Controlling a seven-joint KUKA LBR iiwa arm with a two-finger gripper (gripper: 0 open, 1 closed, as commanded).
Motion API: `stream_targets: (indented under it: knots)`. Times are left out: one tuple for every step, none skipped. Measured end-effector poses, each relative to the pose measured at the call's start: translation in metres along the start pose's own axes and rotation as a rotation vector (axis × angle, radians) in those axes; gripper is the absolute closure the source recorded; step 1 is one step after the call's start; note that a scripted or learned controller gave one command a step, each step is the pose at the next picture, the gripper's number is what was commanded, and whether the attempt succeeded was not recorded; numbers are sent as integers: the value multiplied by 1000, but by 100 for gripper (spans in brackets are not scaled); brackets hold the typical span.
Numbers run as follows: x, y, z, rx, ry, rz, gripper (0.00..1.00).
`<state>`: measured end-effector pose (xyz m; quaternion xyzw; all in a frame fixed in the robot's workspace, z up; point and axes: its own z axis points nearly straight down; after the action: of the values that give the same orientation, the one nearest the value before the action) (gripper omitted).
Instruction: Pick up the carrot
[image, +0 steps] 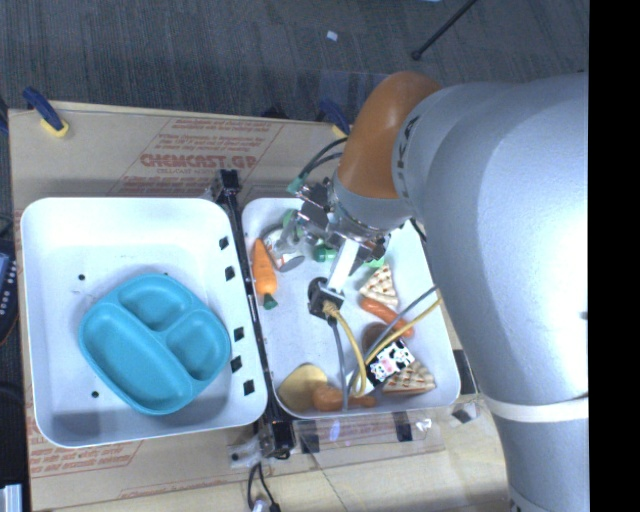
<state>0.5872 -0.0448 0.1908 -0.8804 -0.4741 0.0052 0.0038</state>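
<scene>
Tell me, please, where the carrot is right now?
The carrot lies in the right bin, against its left wall near the far end, just left of the gripper.

One fixed camera looks down at a slant from above the bench (150, 150), taking in both bins, left (60, 230) and right (290, 330).
</scene>
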Motion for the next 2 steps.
stream_targets:
  knots:
    - [31, 9, -1, -3, 3, 340, 0]
    - [1, -35, -38, 0, 0, -10, 0]
